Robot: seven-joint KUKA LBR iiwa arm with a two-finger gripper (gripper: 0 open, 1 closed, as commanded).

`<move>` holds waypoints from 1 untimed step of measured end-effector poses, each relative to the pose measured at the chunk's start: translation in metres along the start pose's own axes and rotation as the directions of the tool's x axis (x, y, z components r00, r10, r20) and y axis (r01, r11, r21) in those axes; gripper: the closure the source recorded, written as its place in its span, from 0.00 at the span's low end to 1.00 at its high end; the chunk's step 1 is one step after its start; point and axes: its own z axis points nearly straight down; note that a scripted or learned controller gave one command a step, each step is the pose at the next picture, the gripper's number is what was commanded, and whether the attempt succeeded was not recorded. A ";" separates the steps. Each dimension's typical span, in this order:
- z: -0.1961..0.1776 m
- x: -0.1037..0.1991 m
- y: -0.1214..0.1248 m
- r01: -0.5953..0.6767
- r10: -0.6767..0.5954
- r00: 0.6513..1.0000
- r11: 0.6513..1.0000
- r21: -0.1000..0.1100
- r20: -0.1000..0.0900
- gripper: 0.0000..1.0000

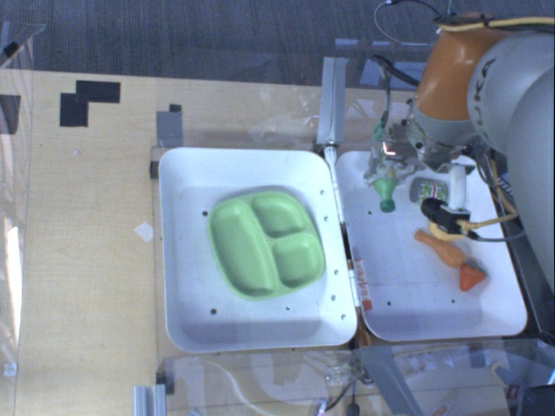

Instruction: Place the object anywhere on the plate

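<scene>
The plate's a light green plastic divided plate [265,243] with three compartments – sits flat, slightly turned, about mid left white bin. Over in the right bin: a small green bottle-shaped toy [386,191] near the top left, and an orange carrot-like toy [451,255] lying slantwise – well apart from the plate.

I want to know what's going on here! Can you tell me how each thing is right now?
Plate: green, nothing on it, in the left bin.
Carrot: lying flat in the right bin.
Green bottle: under the gripper, upper part of the right bin.
Arm: reaching over the right bin.
</scene>
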 end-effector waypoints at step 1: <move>0.001 0.073 -0.014 -0.324 0.324 0.946 0.946 0.004 -0.001 1.00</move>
